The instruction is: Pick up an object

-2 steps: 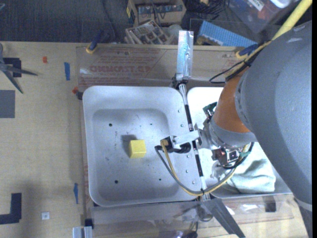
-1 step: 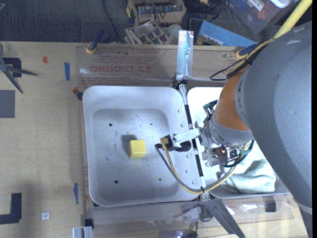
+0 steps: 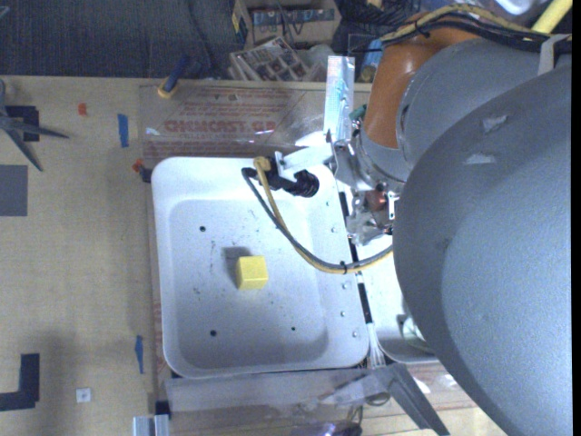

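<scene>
A small yellow cube (image 3: 251,272) lies on the floor of the left white bin (image 3: 182,243), a little left of the bin's middle. My gripper (image 3: 367,218) hangs over the divider between the two bins, to the right of the cube and well apart from it. The big grey arm with its orange band (image 3: 399,98) covers most of the gripper and nearly all of the right bin. Nothing shows in the gripper's grasp.
A yellow hose (image 3: 283,225) loops from a black fitting (image 3: 300,184) across the left bin's upper right part toward the wrist. The wooden bench (image 3: 73,243) stretches out left of the bins, with blue tape marks and small black parts on it.
</scene>
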Motion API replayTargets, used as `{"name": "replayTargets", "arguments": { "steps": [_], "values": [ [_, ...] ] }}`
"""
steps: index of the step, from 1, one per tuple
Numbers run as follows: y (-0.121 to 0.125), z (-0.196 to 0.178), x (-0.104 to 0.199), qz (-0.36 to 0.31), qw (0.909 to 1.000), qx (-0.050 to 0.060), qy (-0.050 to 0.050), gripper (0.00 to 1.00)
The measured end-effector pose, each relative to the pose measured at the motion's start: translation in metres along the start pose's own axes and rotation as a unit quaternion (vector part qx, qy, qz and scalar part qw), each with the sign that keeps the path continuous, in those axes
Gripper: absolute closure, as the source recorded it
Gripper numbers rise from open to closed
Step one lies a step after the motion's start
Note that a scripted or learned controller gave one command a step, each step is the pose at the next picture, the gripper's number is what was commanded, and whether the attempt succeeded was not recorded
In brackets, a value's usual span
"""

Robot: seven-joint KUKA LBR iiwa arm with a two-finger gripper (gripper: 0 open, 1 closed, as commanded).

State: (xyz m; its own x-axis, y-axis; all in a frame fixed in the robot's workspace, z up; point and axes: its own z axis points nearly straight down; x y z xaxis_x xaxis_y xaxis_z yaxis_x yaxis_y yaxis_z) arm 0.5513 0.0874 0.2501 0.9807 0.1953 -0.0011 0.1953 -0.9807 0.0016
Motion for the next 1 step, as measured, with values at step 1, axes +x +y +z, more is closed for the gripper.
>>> {"name": "replayTargets", "arguments": {
  "steps": [1],
  "values": [
    [0.0017, -0.0079, 0.0008, 0.002, 1.0000, -0.001, -0.001, 1.00]
  ]
}}
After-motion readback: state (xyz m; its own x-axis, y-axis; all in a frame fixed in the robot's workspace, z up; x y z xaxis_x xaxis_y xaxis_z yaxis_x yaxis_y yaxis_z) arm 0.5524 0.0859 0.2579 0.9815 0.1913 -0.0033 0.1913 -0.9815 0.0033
